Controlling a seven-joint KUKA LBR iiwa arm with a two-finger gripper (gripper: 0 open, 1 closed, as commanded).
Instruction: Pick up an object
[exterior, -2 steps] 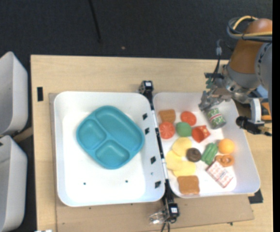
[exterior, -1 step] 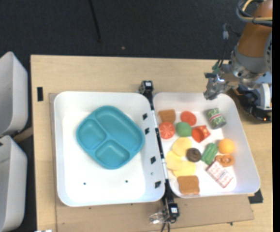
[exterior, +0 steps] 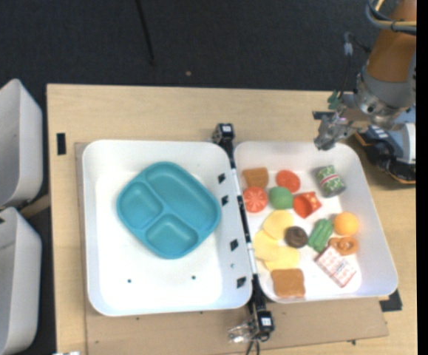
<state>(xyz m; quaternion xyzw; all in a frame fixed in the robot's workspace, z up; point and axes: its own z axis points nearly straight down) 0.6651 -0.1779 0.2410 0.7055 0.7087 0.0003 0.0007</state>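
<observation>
The right bin [exterior: 372, 198] holds several toy foods: a brown toast piece [exterior: 256, 177], a red tomato slice [exterior: 287, 180], a green can [exterior: 330, 181], an orange slice [exterior: 255, 199], a green ball [exterior: 280, 197], a red wedge [exterior: 307, 203], an orange [exterior: 345, 223], a chocolate donut [exterior: 296, 236], a green pickle [exterior: 319, 234], yellow pieces [exterior: 276, 246], a red and white packet [exterior: 337, 265] and a brown bread block [exterior: 287, 282]. My gripper [exterior: 327, 137] hangs over the bin's back right corner, above and beyond the green can, with nothing seen between its fingers.
The left bin [exterior: 99, 272] holds a blue divided plate [exterior: 168, 208]. A black clip divider [exterior: 236, 220] runs between the bins. White chair shapes [exterior: 3, 198] stand at the far left. The arm [exterior: 387, 65] comes in from the upper right.
</observation>
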